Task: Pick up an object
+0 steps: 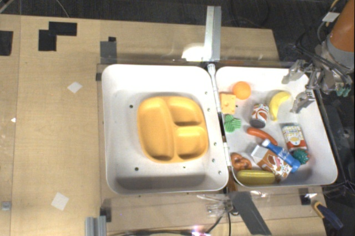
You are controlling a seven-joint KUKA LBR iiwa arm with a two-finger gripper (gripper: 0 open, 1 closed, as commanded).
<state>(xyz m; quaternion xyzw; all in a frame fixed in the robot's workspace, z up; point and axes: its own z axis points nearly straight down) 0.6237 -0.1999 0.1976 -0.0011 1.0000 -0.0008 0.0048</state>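
now, from the near edge back:
near corner of right bin: a yellow-green pickle, a pretzel and a printed packet crowd together.
mid right bin: a small can, a red sausage, a green piece.
left bin: a yellow divided tray sits in its middle.
far right bin: a cheese wedge, an orange ball, a banana.
gripper: over the far right corner, fingers spread, nothing between them, just beside the banana.
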